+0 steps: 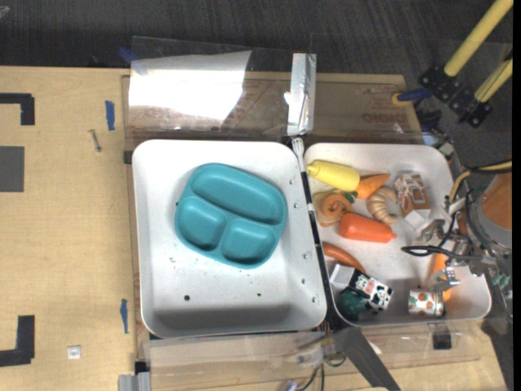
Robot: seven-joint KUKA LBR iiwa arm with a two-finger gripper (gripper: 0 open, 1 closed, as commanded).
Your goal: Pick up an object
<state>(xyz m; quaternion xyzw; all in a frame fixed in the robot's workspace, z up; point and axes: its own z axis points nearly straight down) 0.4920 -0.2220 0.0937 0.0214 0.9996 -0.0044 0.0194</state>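
Observation:
The right bin (383,151) holds several toy foods: a yellow bottle (332,173), a tan ring-shaped pastry (331,208), an orange carrot-like piece (366,229), a croissant (381,207), a brown packet (412,191), a red chilli (342,257), a black-and-white toy (371,289) and a small patterned can (425,302). My gripper (444,255) hangs over the bin's right side, just above the can and to the right of the carrot-like piece. The grey arm with its orange band (498,210) comes in from the right edge. Cables and metal parts clutter the gripper's tips.
The left bin (155,218) carries a teal divided plate (230,213) at its middle. A clear plastic wall (301,96) rises behind the divider between the bins. A dark green item (352,303) lies in the right bin's front corner. Yellow poles (480,31) stand at the back right.

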